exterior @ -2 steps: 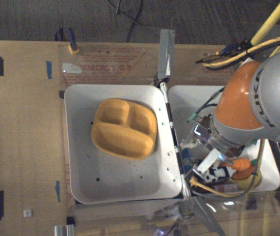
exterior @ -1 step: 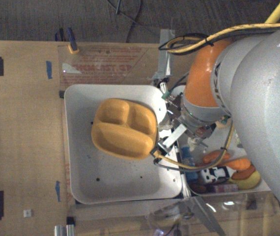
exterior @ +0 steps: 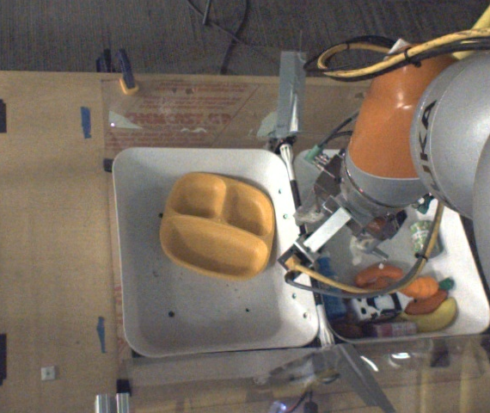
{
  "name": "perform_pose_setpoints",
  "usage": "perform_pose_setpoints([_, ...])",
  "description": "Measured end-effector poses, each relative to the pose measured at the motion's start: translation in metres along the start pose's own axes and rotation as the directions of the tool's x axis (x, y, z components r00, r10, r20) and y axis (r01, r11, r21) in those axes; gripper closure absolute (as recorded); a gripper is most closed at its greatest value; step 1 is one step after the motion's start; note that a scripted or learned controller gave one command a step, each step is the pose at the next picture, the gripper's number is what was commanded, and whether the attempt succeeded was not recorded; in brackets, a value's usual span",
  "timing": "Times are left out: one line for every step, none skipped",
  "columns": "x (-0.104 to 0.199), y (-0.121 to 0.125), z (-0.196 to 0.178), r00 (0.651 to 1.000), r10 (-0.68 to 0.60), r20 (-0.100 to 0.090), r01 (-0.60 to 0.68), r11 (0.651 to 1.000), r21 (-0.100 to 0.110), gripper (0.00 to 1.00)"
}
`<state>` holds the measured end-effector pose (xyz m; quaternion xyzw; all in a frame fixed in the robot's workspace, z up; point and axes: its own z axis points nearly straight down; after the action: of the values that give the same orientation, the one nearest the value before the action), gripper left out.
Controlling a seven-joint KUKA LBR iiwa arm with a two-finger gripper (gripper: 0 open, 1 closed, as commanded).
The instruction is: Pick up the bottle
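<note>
Two bins: claw (exterior: 374,241) low over the cluttered right bin (exterior: 477,304), its state untellable.

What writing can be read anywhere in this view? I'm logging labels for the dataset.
Red print on the brown board behind the left bin: too blurred to read.
Label on the green-and-white bottle in the right bin: too small to read.
Nothing else bears legible text.

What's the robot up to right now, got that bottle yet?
Tool low over right white bin, fingers hidden by grey arm. Green-and-white bottle at bin's far side, not seen held. Orange toy carrot, yellow banana crowded nearby.
</note>
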<state>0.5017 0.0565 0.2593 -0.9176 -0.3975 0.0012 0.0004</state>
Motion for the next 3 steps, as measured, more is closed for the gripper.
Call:
perform_pose_setpoints([0.041,-0.015,0.122,0.97,0.242,-0.017,-0.242,0.97,-0.005,0.0])
perform_pose_setpoints([0.009,-0.011,0.076,1.0,-0.03,-0.001,0.03,1.0,-0.001,0.0])
perform_pose_setpoints([0.092,-0.071,0.171,0.999,-0.044,-0.008,0.044,0.999,-0.002,0.0])
